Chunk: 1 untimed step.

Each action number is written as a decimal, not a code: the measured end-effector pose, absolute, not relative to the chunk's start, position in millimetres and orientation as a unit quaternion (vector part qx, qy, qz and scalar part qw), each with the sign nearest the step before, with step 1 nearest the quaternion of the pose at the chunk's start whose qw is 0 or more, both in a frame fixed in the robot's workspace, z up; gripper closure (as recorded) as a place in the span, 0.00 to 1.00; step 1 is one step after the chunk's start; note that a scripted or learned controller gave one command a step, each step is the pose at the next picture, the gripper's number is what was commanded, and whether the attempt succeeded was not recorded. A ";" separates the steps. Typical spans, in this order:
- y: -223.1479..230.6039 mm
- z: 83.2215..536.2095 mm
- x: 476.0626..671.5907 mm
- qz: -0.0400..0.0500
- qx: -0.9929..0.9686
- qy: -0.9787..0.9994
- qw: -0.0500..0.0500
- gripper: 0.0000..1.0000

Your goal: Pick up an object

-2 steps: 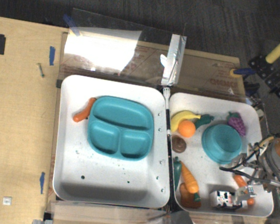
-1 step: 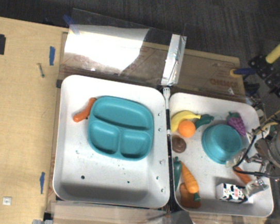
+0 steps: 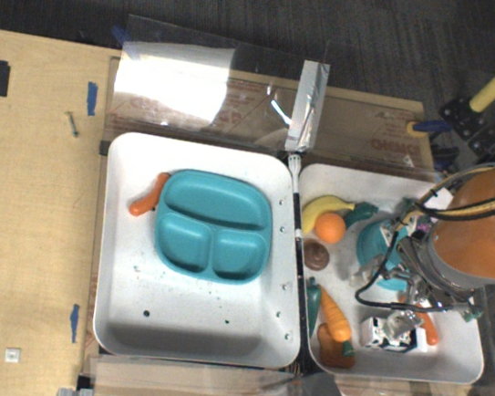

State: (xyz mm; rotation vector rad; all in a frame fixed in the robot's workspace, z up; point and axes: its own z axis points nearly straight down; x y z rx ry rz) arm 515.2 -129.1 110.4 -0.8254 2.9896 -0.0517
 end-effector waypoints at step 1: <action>-118.5 88.9 580.8 -0.002 -0.340 0.940 0.007 0.00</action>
